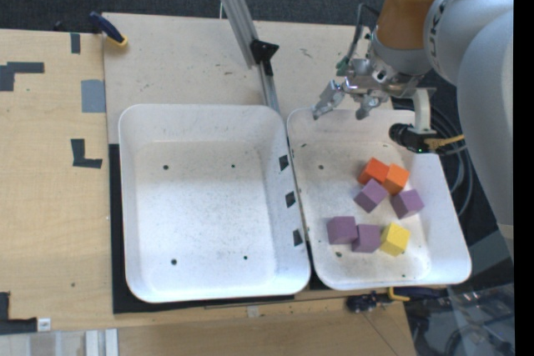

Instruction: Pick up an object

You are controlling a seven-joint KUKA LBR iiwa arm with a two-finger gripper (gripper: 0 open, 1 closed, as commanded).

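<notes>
So the gripper (344, 106) hangs over the far edge of the right bin (334, 263), fingers spread apart with nothing between them. All the candidates sit toward the right side of that bin, well apart from where the fingers are: two orange blocks (385, 173) touching each other, a purple block (370, 196) right against them, another purple block (406, 203) just beside that, and nearer the front edge a pair of purple blocks (354, 233) pushed together with a yellow block (395, 239) touching one of them. The left bin (150, 137) has nothing worth grabbing.

My worry is the crowding. Nearly every block has a neighbour pressed up against it, so if the arm drops straight onto the cluster, one finger probably lands on top of an adjacent block instead of sliding down beside the target. That either knocks the pile around or closes on a corner and the block squirts out. The tilted ones look like the worst bet, since the faces aren't square to the fingers.

Other risk: the yellow block and the right-hand purple one are near the bin's right wall, so a finger could catch the rim on the way down.

If I had to pick, I'd guess the yellow one has the most open space around it, on its front and right sides.
</notes>
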